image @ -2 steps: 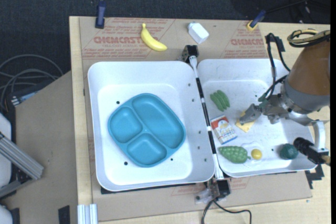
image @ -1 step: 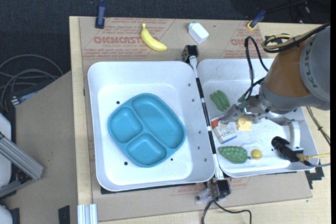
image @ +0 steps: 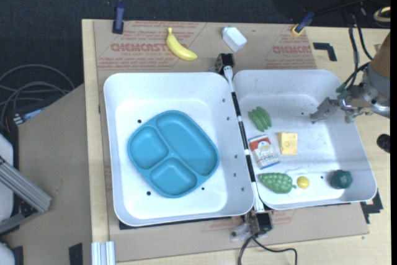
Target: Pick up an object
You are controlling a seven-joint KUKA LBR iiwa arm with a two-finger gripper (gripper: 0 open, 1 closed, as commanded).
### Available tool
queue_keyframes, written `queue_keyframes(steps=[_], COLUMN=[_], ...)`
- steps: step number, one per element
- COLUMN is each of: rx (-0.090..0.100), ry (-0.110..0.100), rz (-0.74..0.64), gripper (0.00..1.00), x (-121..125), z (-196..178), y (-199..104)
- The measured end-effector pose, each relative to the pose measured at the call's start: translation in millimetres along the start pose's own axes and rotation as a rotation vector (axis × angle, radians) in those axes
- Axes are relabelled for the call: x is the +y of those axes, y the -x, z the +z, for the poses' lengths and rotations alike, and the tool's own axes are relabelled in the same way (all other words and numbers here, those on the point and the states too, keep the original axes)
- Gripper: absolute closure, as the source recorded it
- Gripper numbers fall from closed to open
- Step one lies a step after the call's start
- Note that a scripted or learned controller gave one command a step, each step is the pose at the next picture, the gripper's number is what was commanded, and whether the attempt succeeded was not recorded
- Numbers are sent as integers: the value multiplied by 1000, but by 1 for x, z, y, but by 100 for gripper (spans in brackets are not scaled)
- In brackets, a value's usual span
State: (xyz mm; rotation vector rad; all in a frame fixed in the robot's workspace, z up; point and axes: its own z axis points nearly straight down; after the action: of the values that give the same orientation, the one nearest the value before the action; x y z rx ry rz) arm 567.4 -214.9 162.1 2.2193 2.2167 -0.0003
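Note:
The right bin (image: 347,133) holds several small things: a green pod (image: 260,116), a yellow cheese block (image: 288,143), a red and white carton (image: 265,151), a bumpy green fruit (image: 276,182), a small yellow ball (image: 303,182) and a dark green round piece (image: 340,179). My gripper (image: 325,110) hangs over the right bin's upper right part, right of the green pod and above the cheese block. It touches none of the objects, and nothing shows in its grasp.
The left bin (image: 124,102) holds a blue divided plate (image: 173,152). On the board behind the bins lie a yellow banana (image: 181,46), a white block (image: 234,38) and a blue clip (image: 118,17). Cables hang at the far right.

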Motion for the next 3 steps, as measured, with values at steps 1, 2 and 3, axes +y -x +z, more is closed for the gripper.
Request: queue_keyframes(steps=[1,2,3], rx=[6,5,2], ry=[-4,0,-1], rz=[-3,-2,-2], gripper=[0,0,0], x=[-20,-15,65], z=[14,74,60], y=[-103,-99,-59])
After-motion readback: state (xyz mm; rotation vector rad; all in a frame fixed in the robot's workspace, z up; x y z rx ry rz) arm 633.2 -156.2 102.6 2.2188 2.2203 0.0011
